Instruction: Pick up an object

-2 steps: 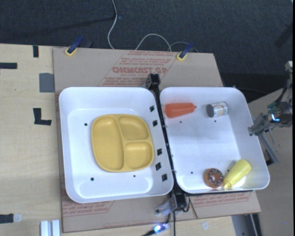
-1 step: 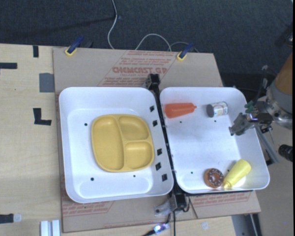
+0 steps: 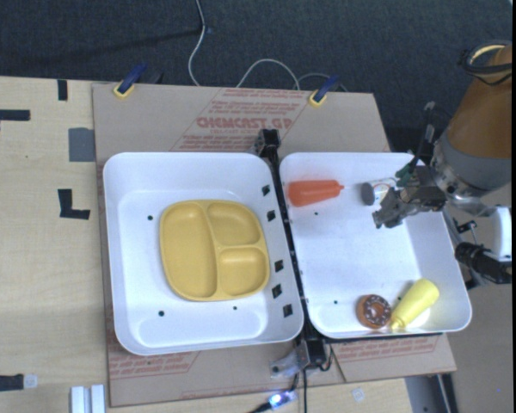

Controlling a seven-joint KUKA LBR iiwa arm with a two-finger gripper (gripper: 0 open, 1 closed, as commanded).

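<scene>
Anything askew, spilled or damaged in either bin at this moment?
Nothing stands out. The yellow divided plate lies flat in the left bin. In the right bin, the orange carrot toy lies near the divider, and the donut and yellow bottle lie in the near corner.

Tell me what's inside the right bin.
The right bin holds an orange carrot-like toy, a doughnut and a yellow piece. The gripper covers part of the floor beneath it.
</scene>
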